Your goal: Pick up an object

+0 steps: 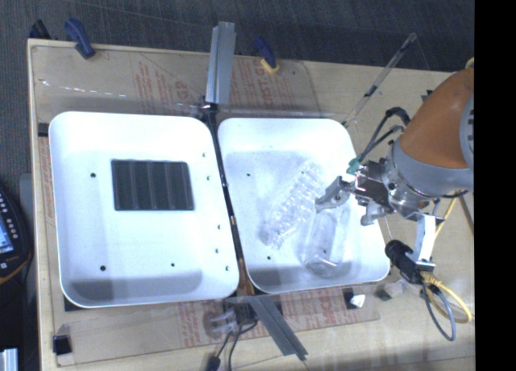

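Starting left of the centre divider [228, 208], one white bin [72, 160] holds one dark ribbed tray [151, 185]. Right of the divider lie two clear plastic pieces, a bumpy blister tray [289, 204] and a cup [322, 244], likely light, slippery, crushable; edges look best. Further right, the claw [348, 204] hovers, apparently open, gripping nothing.

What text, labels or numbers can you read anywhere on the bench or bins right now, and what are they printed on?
None can be read.
Red printing on the clear sheet over the bench: rows of lettering along the top and bottom edges, too small and blurred to read.
Device with a lit screen at the left edge: its display is too blurred to read.
White bins, dark grey pad and clear plastic items: no markings seen.
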`<state>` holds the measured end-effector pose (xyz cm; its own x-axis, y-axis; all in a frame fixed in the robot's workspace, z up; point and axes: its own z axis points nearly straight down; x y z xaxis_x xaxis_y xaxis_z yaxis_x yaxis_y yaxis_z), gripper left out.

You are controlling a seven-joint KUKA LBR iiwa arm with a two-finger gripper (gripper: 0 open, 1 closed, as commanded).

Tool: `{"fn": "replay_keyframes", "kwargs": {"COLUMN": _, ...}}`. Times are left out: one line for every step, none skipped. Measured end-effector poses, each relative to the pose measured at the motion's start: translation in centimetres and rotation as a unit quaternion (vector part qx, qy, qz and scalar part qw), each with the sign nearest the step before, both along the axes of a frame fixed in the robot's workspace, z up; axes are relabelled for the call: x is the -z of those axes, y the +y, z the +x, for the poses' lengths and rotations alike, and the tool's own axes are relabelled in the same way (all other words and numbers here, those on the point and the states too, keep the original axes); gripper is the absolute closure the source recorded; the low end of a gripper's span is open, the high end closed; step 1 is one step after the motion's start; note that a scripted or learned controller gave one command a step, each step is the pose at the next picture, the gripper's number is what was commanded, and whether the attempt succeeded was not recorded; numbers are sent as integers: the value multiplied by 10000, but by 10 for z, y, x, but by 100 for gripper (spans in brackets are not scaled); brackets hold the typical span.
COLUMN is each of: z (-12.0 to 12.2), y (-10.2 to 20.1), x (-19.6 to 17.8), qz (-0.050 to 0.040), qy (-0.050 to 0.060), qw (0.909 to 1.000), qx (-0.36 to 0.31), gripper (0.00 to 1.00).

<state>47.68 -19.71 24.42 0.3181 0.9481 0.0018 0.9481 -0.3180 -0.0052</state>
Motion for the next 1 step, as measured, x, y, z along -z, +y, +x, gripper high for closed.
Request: {"fn": "replay_keyframes", "kwargs": {"z": 0, "y": -5, "x": 0, "qz": 9, "qy": 9, "qw": 9946, "qx": -1037, "gripper": 0}}
